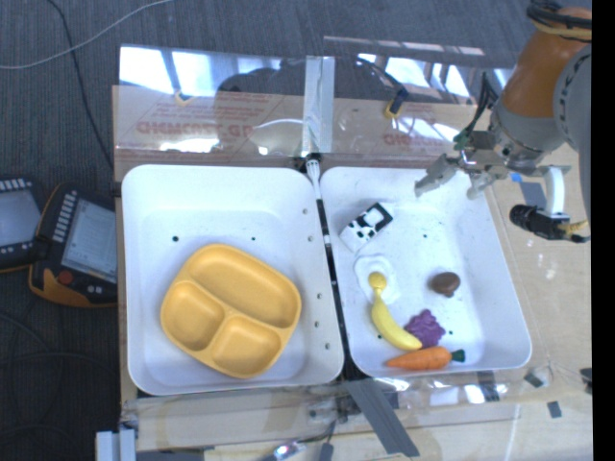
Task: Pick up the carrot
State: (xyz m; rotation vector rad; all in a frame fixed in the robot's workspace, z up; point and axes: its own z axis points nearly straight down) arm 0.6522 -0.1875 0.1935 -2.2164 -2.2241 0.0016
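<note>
My end effector (452,175) hangs spread and empty over the far end of the right bin (504,257), well apart from the carrot (420,359). The carrot lies lengthwise along the bin's near wall, green stub pointing right, with the purple grapes (426,327) and banana (388,319) just beside it. I judge it a light, rigid toy with a smooth, tapering skin, so I'd close across its thicker middle, where the fingers are least likely to slide off.
</note>
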